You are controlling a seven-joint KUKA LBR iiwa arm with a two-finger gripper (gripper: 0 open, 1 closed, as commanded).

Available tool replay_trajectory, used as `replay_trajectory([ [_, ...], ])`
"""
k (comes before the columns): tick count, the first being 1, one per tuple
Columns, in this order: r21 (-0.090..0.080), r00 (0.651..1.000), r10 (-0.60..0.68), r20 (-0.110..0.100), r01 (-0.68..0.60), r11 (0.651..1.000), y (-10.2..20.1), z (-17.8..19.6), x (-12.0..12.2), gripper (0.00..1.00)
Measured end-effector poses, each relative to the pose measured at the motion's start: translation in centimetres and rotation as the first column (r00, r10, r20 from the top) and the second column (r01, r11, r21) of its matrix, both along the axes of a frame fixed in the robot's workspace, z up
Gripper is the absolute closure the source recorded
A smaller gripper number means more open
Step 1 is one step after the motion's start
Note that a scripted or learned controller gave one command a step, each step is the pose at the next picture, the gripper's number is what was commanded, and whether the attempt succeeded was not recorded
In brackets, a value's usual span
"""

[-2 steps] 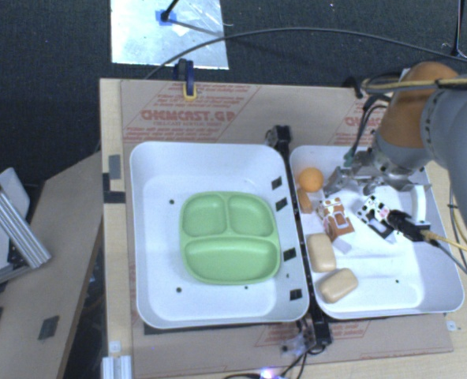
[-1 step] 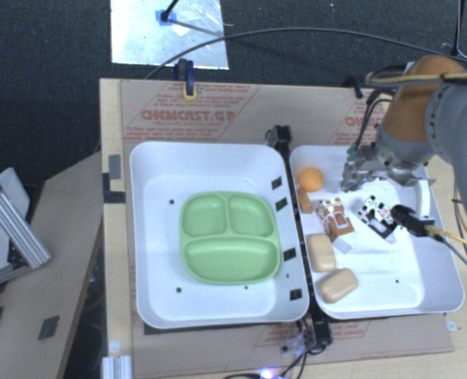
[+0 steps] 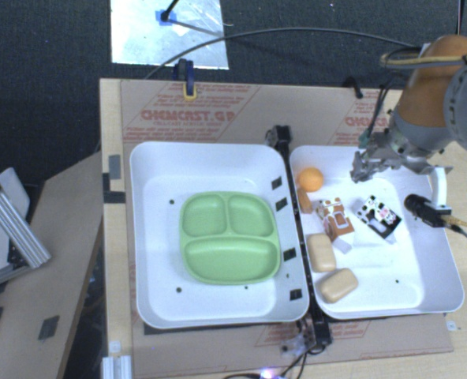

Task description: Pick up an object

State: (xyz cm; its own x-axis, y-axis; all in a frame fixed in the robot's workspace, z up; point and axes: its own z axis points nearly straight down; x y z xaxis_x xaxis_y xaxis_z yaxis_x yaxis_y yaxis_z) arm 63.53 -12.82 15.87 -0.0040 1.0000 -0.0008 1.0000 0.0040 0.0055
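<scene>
Both bins (image 3: 151,235) look like smooth, slightly glossy white plastic. The green tray (image 3: 229,238) is matt plastic. The bench board (image 3: 218,109) is printed brown paper or cardboard. The foil sheet (image 3: 166,22) is shiny and crinkled.

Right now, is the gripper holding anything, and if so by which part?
Nothing is held. The gripper hangs over the right bin, apart from the orange ball and the black-and-white block below it.
</scene>
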Motion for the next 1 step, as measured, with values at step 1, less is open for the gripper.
replay_trajectory([
  [1,-0.001,1.0,0.002,0.003,-0.002,1.0,-0.3,5.47,1.19,1.0],
])
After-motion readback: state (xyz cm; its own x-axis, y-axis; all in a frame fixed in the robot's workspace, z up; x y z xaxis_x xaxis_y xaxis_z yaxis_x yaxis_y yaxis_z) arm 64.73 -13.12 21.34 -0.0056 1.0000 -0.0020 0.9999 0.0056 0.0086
